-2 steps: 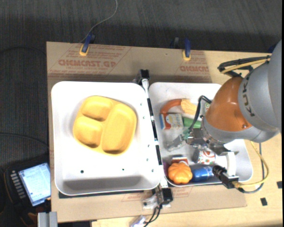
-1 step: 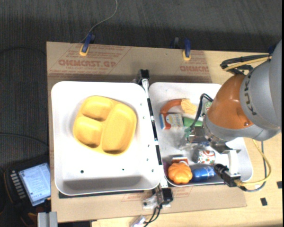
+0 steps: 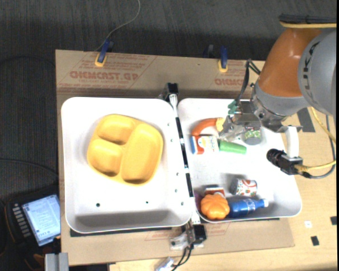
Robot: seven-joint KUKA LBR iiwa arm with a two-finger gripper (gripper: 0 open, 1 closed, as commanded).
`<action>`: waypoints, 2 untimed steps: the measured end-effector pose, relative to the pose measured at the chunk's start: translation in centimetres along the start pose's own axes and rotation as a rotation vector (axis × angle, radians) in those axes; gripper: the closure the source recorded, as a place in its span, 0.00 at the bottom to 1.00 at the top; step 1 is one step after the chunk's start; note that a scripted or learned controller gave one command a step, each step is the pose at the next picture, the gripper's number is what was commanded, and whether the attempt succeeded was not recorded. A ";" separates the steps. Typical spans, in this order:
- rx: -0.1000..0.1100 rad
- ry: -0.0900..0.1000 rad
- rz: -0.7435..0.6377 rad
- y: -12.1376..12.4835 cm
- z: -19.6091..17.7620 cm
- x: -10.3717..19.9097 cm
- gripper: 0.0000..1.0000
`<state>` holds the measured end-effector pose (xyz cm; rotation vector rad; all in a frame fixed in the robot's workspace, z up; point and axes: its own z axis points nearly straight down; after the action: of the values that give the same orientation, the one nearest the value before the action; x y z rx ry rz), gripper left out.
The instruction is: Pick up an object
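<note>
Objects for the pick lie mostly in the bin (image 3: 183, 109) nearer the arm, and none of them looks lifted yet. The gripper (image 3: 237, 123) hangs low over the far part of that bin, right above a small green tube (image 3: 235, 147) and an orange-and-white carton (image 3: 205, 140) that lie touching each other. Nothing is visibly held. Whether the gripper is open or closed cannot be told, because the wrist and its metal parts cover the tips from this angle. By my reading the reach is made, while the grasp and the lift are both left to do.

Further out, along the near wall of the same bin, a small red-and-white can (image 3: 246, 185), a blue bottle (image 3: 247, 206) and an orange pumpkin-shaped toy (image 3: 214, 206) sit close together, well apart from the gripper. The other bin (image 3: 73, 208) holds one large yellow lumpy thing (image 3: 124, 148) and plays no part for now.

The tube's far end and part of the carton are hidden under the gripper, so contact cannot be judged. A speckled green patch beside the wrist is too small to name. The arm (image 3: 305, 55) is cut off at the picture's edge, and print on the brown surface (image 3: 101, 72) is partly covered by the bins.
</note>
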<state>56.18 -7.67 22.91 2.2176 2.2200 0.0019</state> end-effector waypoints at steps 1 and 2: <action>0.004 -0.001 0.002 4.2 0.8 -7.3 1.00; 0.000 -0.001 -0.001 10.7 -4.4 -5.5 1.00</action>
<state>66.89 -13.15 27.40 2.2169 2.2204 0.0007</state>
